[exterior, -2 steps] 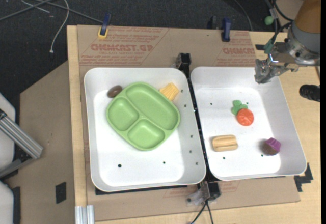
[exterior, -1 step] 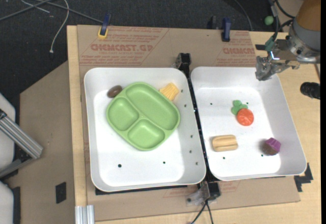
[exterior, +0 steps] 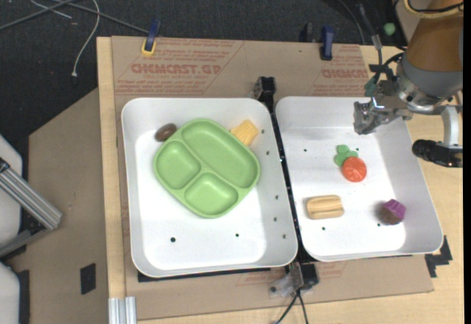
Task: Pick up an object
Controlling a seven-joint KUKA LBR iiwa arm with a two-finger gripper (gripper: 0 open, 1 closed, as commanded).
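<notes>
The jaws (exterior: pixel 366 122) hang over the right bin's (exterior: pixel 412 241) far edge; their opening is too blurred to tell. Nearer lie a toy strawberry (exterior: pixel 352 167), hot dog bun (exterior: pixel 324 206) and purple piece (exterior: pixel 392 211).

**Arm and gripper pose**

Enters from the right edge of the camera view as 1 arm (exterior: pixel 434 35). Orange band uppermost, grey wrist section below it. Angled down and toward the left. Ends in the gripper (exterior: pixel 363 124), small, dark and metallic, pointing downward. Finger spacing too small and blurred to resolve.
</notes>
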